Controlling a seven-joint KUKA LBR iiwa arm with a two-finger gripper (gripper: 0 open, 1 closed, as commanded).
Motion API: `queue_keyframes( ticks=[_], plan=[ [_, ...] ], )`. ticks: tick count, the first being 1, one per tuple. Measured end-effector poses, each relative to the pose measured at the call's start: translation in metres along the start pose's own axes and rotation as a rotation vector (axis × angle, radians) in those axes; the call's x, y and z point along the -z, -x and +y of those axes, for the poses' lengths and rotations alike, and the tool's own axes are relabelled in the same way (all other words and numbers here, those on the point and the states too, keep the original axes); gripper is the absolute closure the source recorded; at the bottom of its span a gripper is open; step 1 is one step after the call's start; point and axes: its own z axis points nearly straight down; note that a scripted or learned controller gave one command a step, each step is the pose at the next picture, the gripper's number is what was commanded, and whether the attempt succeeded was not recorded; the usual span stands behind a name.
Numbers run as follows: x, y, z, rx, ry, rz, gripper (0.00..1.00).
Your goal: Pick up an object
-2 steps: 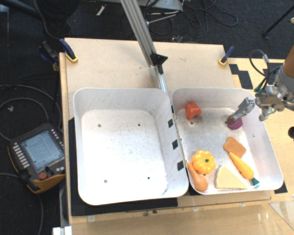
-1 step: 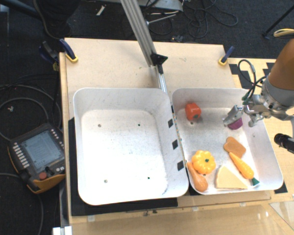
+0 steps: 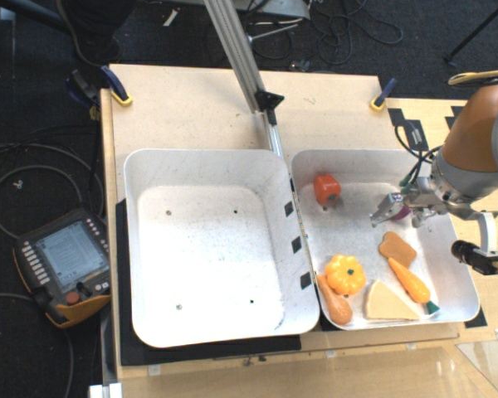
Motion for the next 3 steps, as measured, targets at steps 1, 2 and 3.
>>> queue_keyframes(
  ticks=[1,2,3],
  plan=[
    [0.014,0.0,0.002,0.001,0.007,-0.002,1.0],
    [0.057,0.001,0.004,0.003,0.01,-0.003,1.0],
    [0.1,0.004,0.004,0.003,0.011,-0.003,1.0]
  ],
)
